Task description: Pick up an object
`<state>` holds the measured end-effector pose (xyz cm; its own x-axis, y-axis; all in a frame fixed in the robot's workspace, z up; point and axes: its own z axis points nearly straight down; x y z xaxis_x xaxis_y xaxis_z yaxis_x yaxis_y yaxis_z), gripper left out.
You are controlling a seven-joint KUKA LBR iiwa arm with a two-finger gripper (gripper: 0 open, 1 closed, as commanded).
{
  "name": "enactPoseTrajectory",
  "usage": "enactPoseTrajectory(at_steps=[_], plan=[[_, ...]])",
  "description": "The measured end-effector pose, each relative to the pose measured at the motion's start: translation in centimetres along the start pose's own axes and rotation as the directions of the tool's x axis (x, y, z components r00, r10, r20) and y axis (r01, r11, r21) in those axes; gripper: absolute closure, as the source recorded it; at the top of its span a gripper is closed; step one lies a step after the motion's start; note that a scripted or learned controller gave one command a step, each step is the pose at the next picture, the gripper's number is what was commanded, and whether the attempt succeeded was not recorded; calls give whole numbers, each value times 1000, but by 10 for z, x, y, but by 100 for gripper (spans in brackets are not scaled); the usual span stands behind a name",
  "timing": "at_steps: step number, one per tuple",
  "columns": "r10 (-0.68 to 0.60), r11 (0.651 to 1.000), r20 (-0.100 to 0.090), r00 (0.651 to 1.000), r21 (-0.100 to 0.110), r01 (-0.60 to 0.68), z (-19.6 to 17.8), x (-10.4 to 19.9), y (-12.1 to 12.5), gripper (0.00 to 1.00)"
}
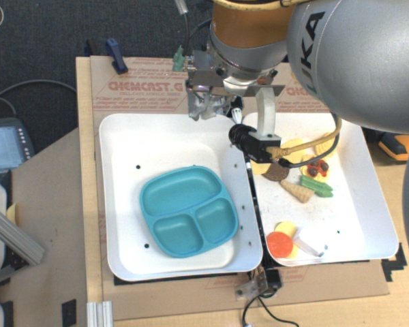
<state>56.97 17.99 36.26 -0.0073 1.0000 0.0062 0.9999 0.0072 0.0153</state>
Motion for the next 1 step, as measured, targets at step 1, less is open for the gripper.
enactPoseTrajectory(at_steps=[1], plan=[[2, 1000, 5, 1000, 15, -2, 33, 48, 10, 100]])
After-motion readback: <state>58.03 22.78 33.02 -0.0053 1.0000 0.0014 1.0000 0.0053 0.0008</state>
